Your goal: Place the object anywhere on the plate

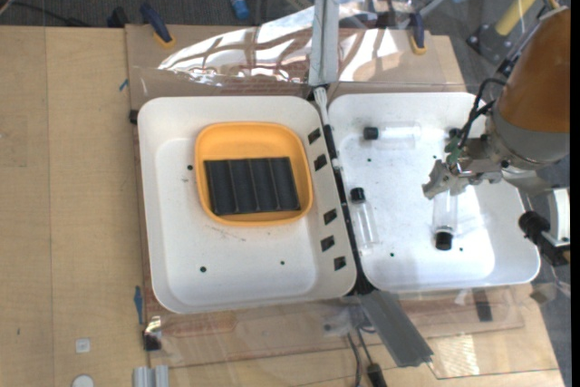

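Clear plastic tube [445, 218] with a black cap lies just below the claw [450, 181], whose grip state I cannot tell. Descend squarely, then carry it left to the orange plate [210, 143].

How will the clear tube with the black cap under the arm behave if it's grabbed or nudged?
The clear tube looks cylindrical and lies flat in the right bin, so it would probably roll when nudged. Its smooth, transparent wall likely makes it slippery and light.
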`<state>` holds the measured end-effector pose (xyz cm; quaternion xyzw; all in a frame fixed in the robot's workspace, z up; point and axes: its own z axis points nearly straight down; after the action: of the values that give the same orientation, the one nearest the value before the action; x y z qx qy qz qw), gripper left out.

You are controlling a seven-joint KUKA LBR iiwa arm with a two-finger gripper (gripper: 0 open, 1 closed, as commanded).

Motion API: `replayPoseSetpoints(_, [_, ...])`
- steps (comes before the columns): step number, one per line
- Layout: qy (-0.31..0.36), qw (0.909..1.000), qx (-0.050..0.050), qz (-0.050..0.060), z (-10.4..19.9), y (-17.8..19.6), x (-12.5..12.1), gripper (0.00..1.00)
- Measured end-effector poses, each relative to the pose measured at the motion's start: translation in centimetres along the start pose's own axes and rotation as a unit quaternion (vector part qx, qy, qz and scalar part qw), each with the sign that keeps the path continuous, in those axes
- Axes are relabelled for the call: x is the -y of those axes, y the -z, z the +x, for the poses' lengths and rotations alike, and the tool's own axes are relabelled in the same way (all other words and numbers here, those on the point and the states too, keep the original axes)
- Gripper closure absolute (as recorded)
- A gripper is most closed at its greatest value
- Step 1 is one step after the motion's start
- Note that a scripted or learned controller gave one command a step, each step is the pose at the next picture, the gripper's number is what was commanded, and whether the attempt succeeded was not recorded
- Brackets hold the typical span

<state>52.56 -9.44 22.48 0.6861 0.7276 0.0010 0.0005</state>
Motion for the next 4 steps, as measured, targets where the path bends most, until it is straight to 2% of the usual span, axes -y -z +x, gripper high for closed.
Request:
replayPoseSetpoints(1, [0.094,0.9956,0.001,-0.001,0.5,1.2,-5.4,1.00])
replayPoseSetpoints(2, [0.130,0.9915,0.002,-0.001,0.1,2.9,-10.2,1.00])
replayPoseSetpoints(3, [0.221,0.9752,0.002,-0.002,0.1,1.1,-14.3,1.00])
replayPoseSetpoints(4, [0.222,0.9752,0.002,-0.002,0.1,1.2,-14.3,0.00])
